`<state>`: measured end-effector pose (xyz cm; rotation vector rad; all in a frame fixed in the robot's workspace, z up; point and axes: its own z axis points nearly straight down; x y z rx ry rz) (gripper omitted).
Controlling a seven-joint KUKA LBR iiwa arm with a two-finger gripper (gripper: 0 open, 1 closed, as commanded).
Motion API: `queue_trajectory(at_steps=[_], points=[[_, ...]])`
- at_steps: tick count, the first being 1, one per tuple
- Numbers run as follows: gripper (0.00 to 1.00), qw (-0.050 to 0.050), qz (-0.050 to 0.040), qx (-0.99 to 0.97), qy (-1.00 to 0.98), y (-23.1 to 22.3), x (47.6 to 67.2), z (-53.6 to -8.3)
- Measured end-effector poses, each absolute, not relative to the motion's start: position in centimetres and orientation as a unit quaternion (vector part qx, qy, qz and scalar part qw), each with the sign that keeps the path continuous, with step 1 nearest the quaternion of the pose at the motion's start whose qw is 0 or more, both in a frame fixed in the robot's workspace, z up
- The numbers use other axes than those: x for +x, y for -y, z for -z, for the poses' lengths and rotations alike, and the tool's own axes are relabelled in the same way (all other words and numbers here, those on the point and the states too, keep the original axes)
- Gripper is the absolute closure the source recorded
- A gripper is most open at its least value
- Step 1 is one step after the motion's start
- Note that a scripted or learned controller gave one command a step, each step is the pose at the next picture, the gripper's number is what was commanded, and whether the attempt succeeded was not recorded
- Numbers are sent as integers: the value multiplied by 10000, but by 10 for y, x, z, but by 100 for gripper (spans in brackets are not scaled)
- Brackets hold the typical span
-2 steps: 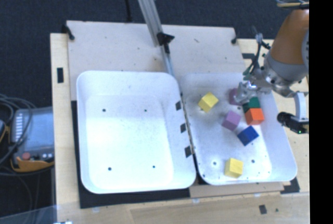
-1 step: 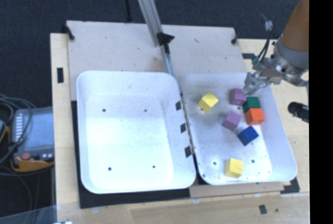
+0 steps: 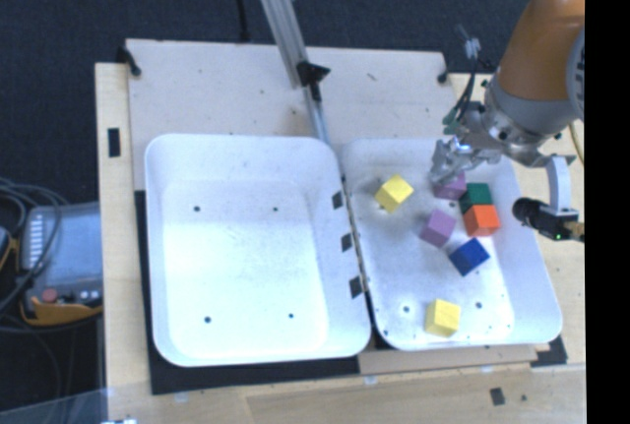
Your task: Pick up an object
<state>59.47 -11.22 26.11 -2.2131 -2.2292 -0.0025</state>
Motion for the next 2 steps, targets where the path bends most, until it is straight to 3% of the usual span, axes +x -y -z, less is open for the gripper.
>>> queue_trajectory(at_steps=[2], points=[[100,20,-3,-7045,7097,8,583,-267]])
